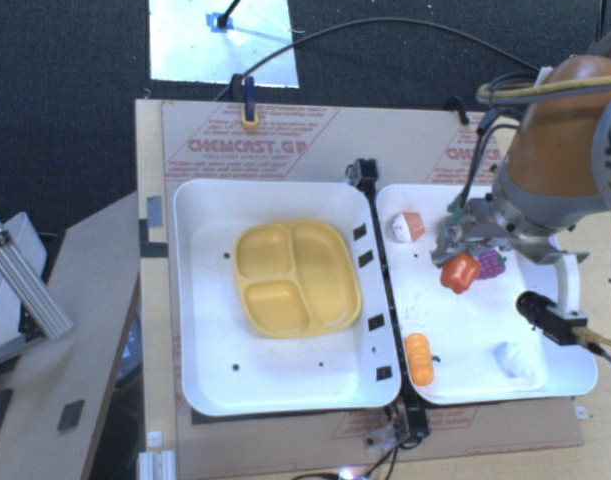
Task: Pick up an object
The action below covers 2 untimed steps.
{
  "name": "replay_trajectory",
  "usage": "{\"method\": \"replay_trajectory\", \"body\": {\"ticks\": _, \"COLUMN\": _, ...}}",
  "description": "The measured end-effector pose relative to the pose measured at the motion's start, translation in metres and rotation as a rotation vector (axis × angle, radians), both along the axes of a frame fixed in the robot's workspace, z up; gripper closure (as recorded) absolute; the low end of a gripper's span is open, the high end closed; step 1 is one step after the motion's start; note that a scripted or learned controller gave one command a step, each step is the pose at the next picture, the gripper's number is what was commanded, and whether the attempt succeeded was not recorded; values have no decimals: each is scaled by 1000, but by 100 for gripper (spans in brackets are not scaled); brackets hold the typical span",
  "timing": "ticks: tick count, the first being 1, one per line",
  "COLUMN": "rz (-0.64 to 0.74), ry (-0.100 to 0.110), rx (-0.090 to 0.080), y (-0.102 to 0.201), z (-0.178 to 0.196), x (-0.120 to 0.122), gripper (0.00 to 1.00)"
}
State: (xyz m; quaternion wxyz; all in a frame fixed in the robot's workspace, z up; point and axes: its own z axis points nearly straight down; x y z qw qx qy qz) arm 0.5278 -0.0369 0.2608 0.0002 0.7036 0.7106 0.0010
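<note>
left bin (200, 298): divided plate (295, 278) inside | right bin (570, 368): pepper (460, 272) beside grapes (492, 262), carrot (418, 358) at near-left rim

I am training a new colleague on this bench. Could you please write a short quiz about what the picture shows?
1. True or false: the yellow divided plate lies in the left bin.
2. Which item lies closest to the gripper? A) orange item at the divider B) red pepper-like toy C) small white item
3. Fill in: the purple item lies in the ___ bin.

Key: 1 true; 2 B; 3 right.
</note>
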Motion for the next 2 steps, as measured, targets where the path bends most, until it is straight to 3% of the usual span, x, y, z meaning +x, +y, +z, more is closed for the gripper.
{"method": "replay_trajectory", "body": {"ticks": 2, "rz": -1, "ry": 2, "rx": 0, "y": 106, "z": -19, "x": 18, "gripper": 100}}
